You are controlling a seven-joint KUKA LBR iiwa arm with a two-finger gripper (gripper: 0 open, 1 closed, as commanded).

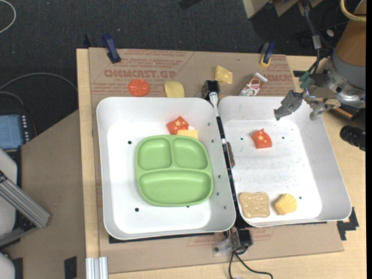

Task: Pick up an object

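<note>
In the right bin [325,161] a red strawberry-like piece [261,139] lies near the far middle. A tan square cracker [254,204] and a small yellow ridged piece [285,203] rest at the near edge. My gripper [302,107] hovers over the bin's far right corner, up and to the right of the red piece. It is open, its two dark fingers [288,106] spread wide with nothing between them. In the left bin [113,156] a green divided plate [173,170] sits, with a red piece [177,124] and a yellow piece [188,135] just behind it.
On the cardboard behind the bins lie an orange-red disc [139,87], a pale yellow lump [174,89], a cheese wedge [224,74], a small packet [252,86] and a black object [210,89]. Blue clamps [110,48] [267,54] hold the far edge.
</note>
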